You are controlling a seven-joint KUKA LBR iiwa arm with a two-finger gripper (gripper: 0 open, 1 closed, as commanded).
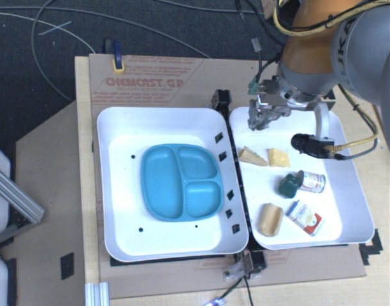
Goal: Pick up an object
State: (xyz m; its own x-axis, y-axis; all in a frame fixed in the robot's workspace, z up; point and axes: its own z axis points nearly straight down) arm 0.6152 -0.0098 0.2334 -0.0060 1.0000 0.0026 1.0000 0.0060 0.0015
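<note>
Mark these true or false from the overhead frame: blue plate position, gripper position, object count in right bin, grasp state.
1. The blue divided plate lies in the left bin. True.
2. The gripper hangs over the left bin. False: it is over the far end of the right bin.
3. The right bin holds a tan wedge, a yellow block, a dark green bottle, a small can, a tan cylinder and a red-and-white packet. True.
4. The gripper holds the tan wedge. False: the wedge lies on the bin floor, apart from the gripper.
5. The plate has three compartments. True.
</note>
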